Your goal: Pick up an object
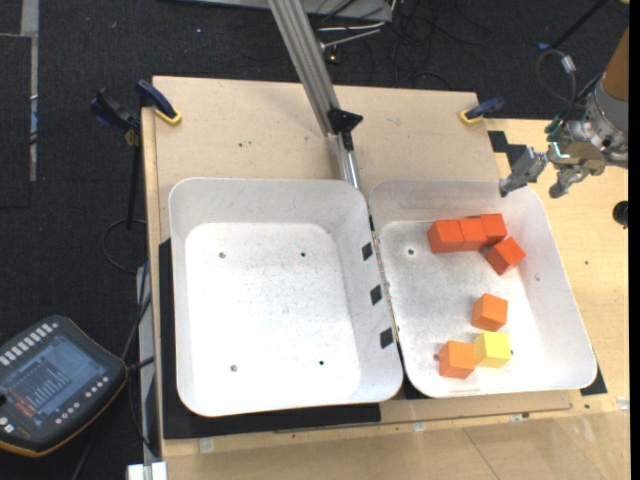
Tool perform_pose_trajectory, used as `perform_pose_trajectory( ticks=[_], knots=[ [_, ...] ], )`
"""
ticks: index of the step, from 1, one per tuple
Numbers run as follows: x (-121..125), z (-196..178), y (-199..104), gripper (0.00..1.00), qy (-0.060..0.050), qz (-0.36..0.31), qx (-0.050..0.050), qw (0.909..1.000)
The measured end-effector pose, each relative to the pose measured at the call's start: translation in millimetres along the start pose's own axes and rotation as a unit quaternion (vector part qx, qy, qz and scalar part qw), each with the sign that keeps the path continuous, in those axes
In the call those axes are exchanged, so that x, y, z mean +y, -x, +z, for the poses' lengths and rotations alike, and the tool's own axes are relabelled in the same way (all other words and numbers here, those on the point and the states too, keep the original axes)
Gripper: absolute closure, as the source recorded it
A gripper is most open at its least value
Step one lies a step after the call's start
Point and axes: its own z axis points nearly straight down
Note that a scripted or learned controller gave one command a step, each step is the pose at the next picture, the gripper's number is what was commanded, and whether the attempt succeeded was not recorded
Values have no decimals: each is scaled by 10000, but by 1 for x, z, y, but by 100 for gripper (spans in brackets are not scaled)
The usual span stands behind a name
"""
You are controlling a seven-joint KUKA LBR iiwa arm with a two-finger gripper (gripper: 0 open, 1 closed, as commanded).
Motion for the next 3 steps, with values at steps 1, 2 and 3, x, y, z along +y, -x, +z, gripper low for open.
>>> perform_pose_trajectory(
  ticks=[1,2,3],
  knots=[
    [1,-3,0,0,21,-10,-10,10000],
    [4,50,-11,0,-1,-10,-1,10000],
    [-1,113,-8,0,-8,11,-1,10000]
  ],
)
